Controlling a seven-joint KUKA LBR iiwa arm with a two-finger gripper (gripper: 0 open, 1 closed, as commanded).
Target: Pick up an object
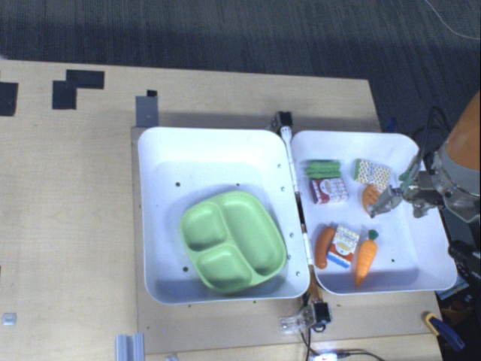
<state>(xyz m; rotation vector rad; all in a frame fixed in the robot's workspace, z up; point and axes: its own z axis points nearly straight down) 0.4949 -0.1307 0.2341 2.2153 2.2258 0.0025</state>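
The bench [68,224] bears two white bins side by side. The right bin [406,273] lies under the gripper [402,198]; the left bin [161,201] sits beside it, farther from the gripper.

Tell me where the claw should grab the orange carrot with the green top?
Probably around the middle of the carrot, coming straight down from above. It lies flat in the right bin, long and thin, its green top pointing up-right. Closing across its narrow width looks easiest. The little carton sits close on its left, so one finger has less room there. The claw is above it.
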